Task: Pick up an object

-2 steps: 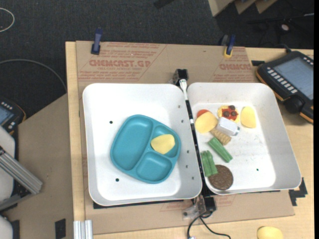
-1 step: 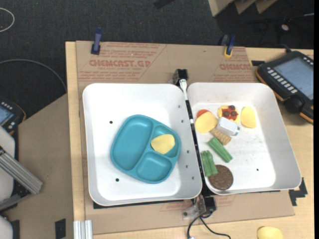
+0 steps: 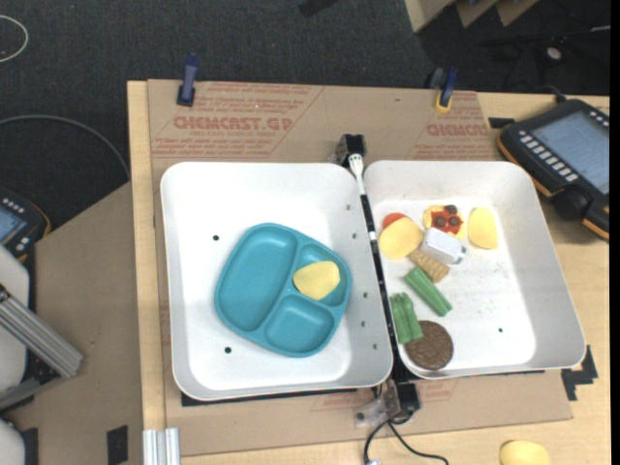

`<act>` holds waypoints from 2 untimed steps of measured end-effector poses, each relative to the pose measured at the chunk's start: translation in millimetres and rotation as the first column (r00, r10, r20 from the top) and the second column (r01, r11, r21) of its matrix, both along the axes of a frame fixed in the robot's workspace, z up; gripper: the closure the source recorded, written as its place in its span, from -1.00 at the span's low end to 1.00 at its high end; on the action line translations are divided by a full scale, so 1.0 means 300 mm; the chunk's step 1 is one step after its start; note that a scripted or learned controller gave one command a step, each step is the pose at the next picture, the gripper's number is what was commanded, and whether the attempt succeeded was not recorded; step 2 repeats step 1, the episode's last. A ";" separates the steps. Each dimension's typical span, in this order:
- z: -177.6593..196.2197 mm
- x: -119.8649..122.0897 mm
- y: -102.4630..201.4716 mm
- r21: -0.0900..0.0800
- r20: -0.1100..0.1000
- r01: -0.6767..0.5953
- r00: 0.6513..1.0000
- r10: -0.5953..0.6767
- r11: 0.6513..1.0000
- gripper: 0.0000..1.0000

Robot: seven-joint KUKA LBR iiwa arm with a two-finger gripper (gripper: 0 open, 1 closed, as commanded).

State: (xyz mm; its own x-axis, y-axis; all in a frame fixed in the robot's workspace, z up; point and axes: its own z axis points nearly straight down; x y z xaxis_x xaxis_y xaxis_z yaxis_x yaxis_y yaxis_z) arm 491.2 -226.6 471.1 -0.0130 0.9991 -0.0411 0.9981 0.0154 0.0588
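Camera view, contents of worktop, listed left to right.

1. Left bin, white, shallow. Holds a teal divided plate lying flat near its middle. A pale yellow piece rests in the plate's small compartment on the side toward the other bin.

2. Right bin, white, touching the left bin along a shared edge. Candidate objects for picking are clustered in its left half:
- red piece, partly behind a yellow round piece;
- red-orange piece with dark spots, toward the far wall;
- yellow lemon-like piece, just beside it;
- white block, lying on a tan ridged piece;
- light green stick, slanted;
- dark green ridged piece, near the bin's left wall;
- brown disc, at the near wall, touching the dark green piece.

3. Cardboard sheet, red print, under both bins; blue clamp and yellow clamp on its far edge.

4. Control pendant, far right, off the bins.
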 end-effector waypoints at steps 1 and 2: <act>0.036 0.002 -0.001 -0.003 0.004 -0.001 1.000 0.001 1.000 1.00; 0.036 0.002 -0.001 -0.003 0.004 -0.001 1.000 0.001 1.000 1.00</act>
